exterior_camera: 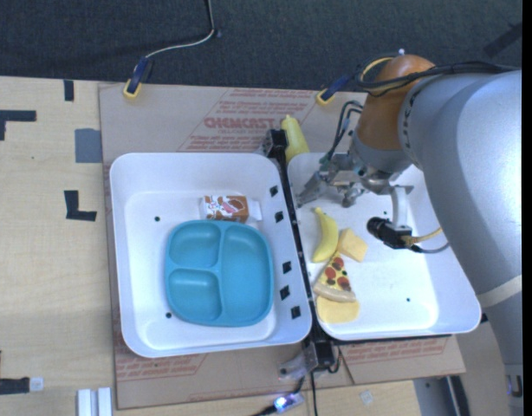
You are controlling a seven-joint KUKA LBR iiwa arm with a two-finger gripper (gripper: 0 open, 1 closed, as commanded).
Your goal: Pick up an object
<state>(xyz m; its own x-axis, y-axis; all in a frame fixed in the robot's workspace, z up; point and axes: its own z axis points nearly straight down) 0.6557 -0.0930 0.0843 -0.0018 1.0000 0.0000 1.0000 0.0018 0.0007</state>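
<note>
My gripper (329, 192) hangs over the back left corner of the right bin (439, 315). Its two fingers stand apart, open, with nothing between them. Just in front of the fingertips lies a yellow banana (325, 235), apart from them. Beside the banana sits a yellow cheese wedge (354, 247). Nearer the front lies a pizza slice (336, 280), with a flat yellow piece (339, 309) under its front end. The grey arm with its orange band (389, 102) covers the bin's back right part.
The left bin (132, 232) holds a blue divided plate (220, 272) and a small snack packet (226, 207) behind it. A black divider (289, 232) runs between the bins. A yellow object (294, 134) stands at its far end. Cardboard lies under both bins.
</note>
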